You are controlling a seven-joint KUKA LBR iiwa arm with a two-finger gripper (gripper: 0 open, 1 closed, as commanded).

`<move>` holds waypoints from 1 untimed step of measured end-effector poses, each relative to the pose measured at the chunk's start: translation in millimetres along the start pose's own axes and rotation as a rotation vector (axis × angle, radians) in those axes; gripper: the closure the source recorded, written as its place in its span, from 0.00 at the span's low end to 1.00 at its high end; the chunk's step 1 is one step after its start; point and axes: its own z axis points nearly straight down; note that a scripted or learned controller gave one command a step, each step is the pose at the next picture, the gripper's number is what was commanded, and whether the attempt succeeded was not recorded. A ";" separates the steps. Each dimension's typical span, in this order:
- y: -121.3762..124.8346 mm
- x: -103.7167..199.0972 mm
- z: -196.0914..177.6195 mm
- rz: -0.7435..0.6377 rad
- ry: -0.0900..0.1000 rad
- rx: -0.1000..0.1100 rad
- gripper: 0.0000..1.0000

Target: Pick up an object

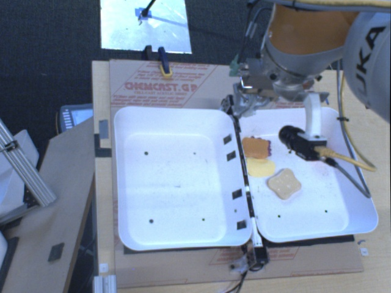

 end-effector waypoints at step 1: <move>-67.2 30.6 27.2 0.003 -0.002 0.016 1.00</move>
